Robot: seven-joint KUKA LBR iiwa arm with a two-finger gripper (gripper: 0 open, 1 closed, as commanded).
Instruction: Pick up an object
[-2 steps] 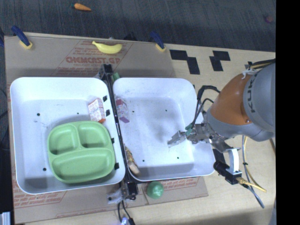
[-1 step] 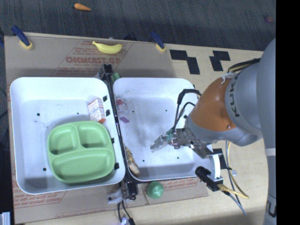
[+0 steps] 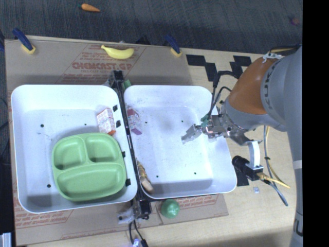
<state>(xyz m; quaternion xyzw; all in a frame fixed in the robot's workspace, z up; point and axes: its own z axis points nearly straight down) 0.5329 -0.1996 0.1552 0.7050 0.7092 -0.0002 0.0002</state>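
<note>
My gripper (image 3: 190,134) hangs over the right part of the right bin (image 3: 205,181), pointing left, above bare white floor. A small red and white packet (image 3: 132,118) lies against that bin's left wall. A tan object (image 3: 144,179) rests in its front left corner. The left bin (image 3: 31,99) holds a green divided tray (image 3: 90,164) and a small red and white carton (image 3: 105,120) behind it. I see nothing held at the gripper.
A yellow banana (image 3: 118,51) lies on the cardboard behind the bins. In front of the right bin sits a green ball (image 3: 169,208). Blue clamps (image 3: 24,40) pin the cardboard's back edge. An orange item (image 3: 90,7) lies on the dark floor beyond.
</note>
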